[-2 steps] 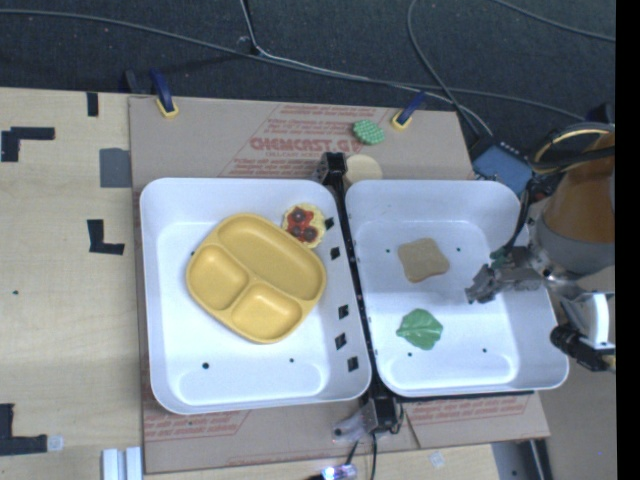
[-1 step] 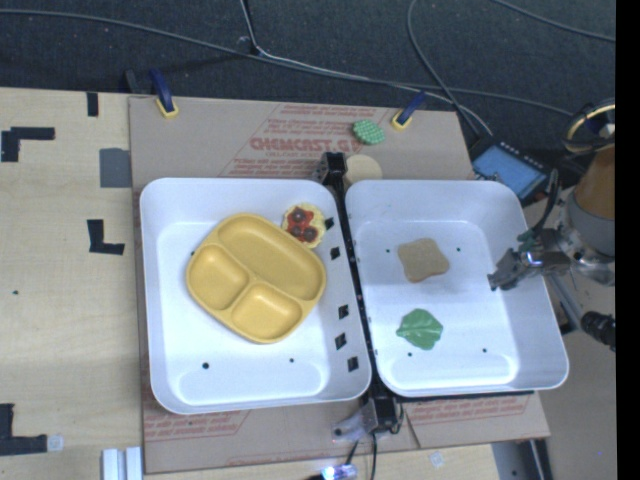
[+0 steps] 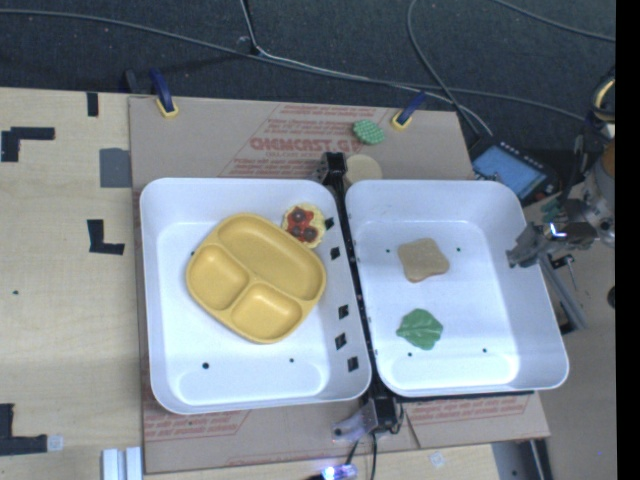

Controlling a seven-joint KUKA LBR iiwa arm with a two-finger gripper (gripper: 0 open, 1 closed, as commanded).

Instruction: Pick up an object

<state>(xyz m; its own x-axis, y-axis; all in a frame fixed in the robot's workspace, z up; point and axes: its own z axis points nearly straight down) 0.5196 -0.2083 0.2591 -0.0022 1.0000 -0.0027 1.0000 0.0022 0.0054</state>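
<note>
The gripper (image 3: 545,243) sits at the right bin's (image 3: 500,203) right rim; whether it is released or clenched I cannot tell. To its left lie 2 objects: tan toast (image 3: 423,259), green leaf (image 3: 419,328).

arm: little of it shows, at the right edge of the scene, in grey and silver metal
tool (image 3: 538,245): a small cluster of grey metal parts with pale, shiny faces and dark gaps between them; it narrows to the left into thin, pointed grey pieces
tool details: too small and blurred to make out screws or markings
upper part: at the far right edge, a rounded pale piece with a yellowish ring on it
cables: thin dark lines run beside the metal parts on the right
struts: slim grey bars slope down and to the right below the tool
colour overall: grey, silver and black
</note>
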